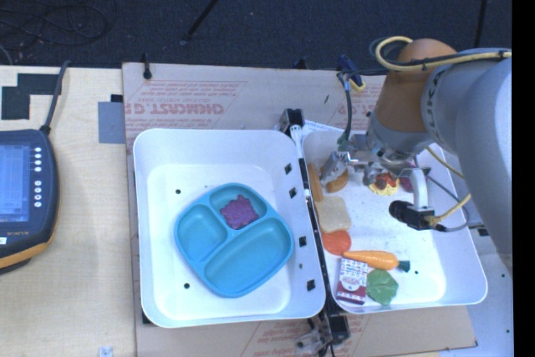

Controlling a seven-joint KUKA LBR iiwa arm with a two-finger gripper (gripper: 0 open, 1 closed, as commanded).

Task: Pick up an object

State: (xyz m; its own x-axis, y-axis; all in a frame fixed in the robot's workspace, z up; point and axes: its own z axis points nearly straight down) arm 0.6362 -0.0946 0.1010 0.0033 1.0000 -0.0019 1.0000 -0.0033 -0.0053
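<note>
My gripper [345, 160] hangs low over the upper left of the right bin [468, 284], below the grey wrist and orange band. A small brown piece [335, 178] lies right under it, touching or nearly touching. A tan bread slice [334, 215] lies just below that, then a red round piece [337, 242], an orange carrot [372, 259], a red and white carton [352, 278] and a green piece [382, 287]. A yellow and red toy [385, 185] sits partly under the wrist.
The left bin [144, 221] holds a blue divided plate [238, 259] with a purple piece [240, 211] in one compartment. A black divider [305, 205] separates the bins. A black cable connector [410, 215] hangs off the arm. A control pendant [21, 188] lies far left.
</note>
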